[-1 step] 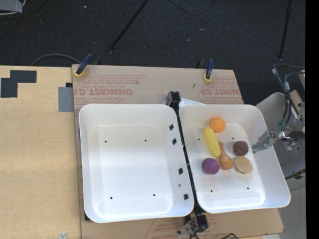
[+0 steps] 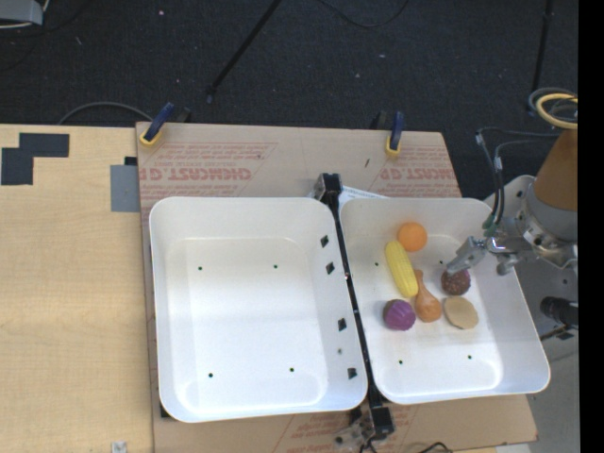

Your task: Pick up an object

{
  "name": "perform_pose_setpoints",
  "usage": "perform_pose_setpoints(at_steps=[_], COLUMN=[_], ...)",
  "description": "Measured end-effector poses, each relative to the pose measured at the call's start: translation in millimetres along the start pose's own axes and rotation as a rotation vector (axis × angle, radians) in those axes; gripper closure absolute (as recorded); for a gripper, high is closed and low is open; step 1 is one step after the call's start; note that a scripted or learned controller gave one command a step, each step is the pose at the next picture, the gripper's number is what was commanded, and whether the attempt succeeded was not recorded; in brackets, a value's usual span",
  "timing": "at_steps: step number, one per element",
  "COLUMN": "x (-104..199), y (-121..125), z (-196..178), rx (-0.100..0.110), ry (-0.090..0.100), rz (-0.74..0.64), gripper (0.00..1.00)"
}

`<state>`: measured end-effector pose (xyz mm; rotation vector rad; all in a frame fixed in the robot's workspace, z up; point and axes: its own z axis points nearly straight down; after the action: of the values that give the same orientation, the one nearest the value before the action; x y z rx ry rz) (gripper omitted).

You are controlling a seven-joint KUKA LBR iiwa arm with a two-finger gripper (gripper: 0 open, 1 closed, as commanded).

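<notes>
The right bin [image 2: 510,371] holds several small objects. An orange ball [image 2: 411,236] lies at the back, with a yellow corn cob [image 2: 400,269] just in front of it. A purple piece [image 2: 398,314], an orange carrot-like piece [image 2: 427,306] and a tan potato-like piece [image 2: 461,314] sit in a row nearer the front. A dark maroon piece [image 2: 456,282] lies to the right of the corn. My gripper [image 2: 484,260] hangs over the bin's right side, open, with one finger [image 2: 464,255] just above the maroon piece. Nothing is between the fingers.
The left bin [image 2: 170,253] stands beside the right one, with a black divider strip [image 2: 342,281] between them. Both rest on a cardboard sheet [image 2: 283,163] clamped at the back. A wooden bench top [image 2: 66,300] lies to the left.
</notes>
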<state>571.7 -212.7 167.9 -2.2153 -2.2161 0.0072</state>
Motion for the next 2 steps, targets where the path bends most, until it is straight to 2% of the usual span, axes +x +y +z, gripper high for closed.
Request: perform_pose_setpoints(at_steps=[1,2], x=[0,6], y=[58,-15], z=[84,81], rx=[-0.004,-0.006], ry=[-0.001,-0.001], rz=[-0.001,0.002], gripper=[0.0,0.0])
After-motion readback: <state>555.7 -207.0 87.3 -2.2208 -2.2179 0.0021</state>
